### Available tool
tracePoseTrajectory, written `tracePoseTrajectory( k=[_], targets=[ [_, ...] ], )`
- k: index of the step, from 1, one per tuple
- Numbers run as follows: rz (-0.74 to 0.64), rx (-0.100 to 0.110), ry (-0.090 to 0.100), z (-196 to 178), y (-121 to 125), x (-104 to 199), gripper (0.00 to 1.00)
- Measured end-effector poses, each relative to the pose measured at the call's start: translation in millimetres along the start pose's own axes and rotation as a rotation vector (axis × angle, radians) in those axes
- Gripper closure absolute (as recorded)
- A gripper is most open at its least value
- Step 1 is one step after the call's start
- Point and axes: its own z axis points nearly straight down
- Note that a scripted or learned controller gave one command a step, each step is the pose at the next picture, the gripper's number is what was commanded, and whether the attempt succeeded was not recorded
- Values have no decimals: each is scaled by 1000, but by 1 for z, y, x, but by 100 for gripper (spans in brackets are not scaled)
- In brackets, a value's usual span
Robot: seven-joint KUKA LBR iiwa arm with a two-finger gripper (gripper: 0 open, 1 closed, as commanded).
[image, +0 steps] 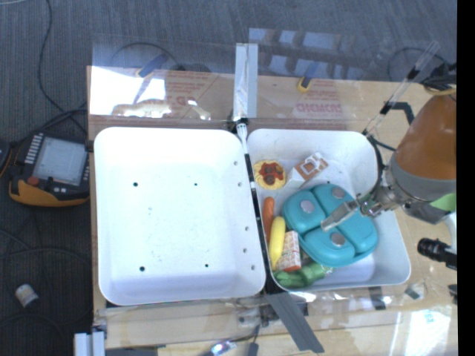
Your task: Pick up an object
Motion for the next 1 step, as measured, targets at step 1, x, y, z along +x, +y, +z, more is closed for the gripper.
tracePoseTrajectory(
  k=[1],
  targets=[
    [-87, -24, -15, 58, 34, 7, 0]
  ],
)
